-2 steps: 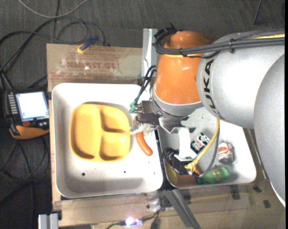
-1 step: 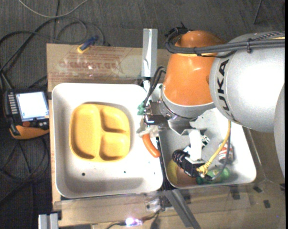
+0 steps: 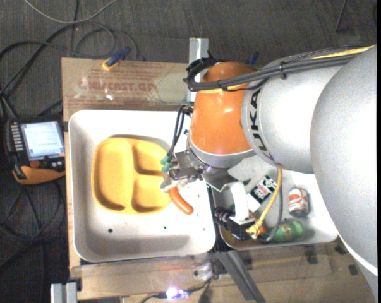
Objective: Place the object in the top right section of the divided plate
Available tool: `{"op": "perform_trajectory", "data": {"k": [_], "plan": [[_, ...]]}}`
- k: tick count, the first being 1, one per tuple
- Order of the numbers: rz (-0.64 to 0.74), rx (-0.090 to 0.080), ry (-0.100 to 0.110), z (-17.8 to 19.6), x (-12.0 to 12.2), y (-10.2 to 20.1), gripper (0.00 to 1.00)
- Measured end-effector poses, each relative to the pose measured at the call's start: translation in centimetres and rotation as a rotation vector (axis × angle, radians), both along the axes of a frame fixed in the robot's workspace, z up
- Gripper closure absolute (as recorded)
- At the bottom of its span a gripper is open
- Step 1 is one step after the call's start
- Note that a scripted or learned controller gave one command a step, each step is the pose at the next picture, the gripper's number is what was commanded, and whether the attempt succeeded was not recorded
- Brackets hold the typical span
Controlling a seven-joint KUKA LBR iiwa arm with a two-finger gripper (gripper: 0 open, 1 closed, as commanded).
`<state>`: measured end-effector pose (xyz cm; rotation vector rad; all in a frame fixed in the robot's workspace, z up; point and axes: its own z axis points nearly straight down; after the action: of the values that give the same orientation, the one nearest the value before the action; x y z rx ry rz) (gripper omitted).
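Note:
A yellow divided plate (image 3: 117,172) lies in the left white bin (image 3: 114,238). My gripper (image 3: 172,180) hangs over the plate's right rim, under the arm's orange band. An orange-red sausage-shaped object (image 3: 182,202) slants down and right from the fingertips, with its upper end pinched between them. Its lower end reaches past the plate's right edge, over the bin floor. The arm hides the plate's right rim near the gripper.
The right bin (image 3: 316,235) holds a red-and-white can (image 3: 297,201), a green bottle (image 3: 285,231) and a black-and-white box (image 3: 264,188), partly under the arm. A handheld screen device (image 3: 38,141) and cables lie left of the bench.

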<state>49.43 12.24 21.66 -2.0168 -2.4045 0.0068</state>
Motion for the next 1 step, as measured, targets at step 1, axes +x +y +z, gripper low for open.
{"op": "perform_trajectory", "data": {"k": [1], "plan": [[0.044,0.000,-0.003,6.81,-1.06,3.32,1.00]]}}
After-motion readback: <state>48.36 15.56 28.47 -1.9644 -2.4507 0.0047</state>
